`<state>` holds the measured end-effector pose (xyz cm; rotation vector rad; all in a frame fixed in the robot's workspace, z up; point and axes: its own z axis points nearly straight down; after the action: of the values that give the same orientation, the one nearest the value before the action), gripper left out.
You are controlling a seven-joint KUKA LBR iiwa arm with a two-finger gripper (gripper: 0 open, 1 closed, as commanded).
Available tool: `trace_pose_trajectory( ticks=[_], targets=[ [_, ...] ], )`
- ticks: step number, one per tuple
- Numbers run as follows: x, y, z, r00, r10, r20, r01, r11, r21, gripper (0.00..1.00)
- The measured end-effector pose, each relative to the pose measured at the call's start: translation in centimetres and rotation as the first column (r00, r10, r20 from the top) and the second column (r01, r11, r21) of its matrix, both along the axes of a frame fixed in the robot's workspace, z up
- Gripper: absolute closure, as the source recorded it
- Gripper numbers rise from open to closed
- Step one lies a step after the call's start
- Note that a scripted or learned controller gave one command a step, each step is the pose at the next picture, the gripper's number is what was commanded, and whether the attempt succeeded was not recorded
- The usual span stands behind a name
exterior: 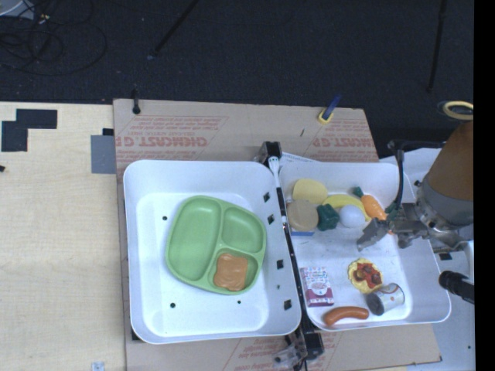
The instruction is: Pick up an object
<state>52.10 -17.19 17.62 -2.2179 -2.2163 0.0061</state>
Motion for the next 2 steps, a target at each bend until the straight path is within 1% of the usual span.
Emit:
trace_pose_trajectory(
  ticks=[1, 2],
  targets=[
    [-3.84, 2.14, -7.94, 1.0, -0.001, 0.01, 0.001, 1.0, -0.003, 0.0],
    [-3.69, 1.93, -7.04, 1.0, -0.007, 0.009, 0.007, 1.0, -0.002, 1.0]
  ],
)
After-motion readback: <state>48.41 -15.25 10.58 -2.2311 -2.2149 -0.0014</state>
